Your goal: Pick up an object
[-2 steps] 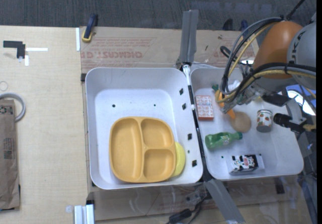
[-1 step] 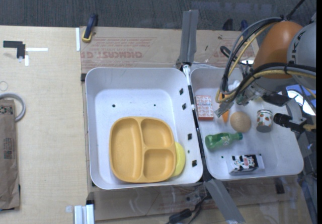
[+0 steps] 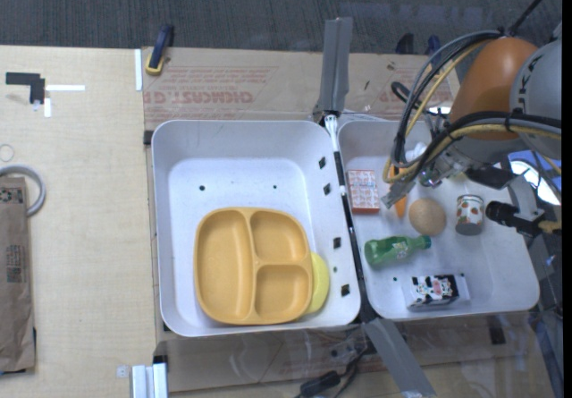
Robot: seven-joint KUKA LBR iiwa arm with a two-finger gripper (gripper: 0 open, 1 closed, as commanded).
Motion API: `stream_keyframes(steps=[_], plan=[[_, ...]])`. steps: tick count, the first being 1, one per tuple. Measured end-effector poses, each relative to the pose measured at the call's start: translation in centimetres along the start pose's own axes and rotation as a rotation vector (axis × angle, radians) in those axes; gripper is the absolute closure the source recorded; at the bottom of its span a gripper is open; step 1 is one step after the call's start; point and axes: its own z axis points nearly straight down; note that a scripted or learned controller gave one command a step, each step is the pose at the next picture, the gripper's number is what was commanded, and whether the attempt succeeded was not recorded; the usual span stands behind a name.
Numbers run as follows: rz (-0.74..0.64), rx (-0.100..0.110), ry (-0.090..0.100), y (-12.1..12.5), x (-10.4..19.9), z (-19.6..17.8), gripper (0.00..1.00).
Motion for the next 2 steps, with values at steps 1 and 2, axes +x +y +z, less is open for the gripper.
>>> stream_keyframes(steps=[1, 2], plan=[[0.0, 0.0, 0.0, 0.0, 0.0, 0.0, 0.0], [-0.109, 0.046, 0.044, 0.0, -7.8, 1.3, 0.0]])
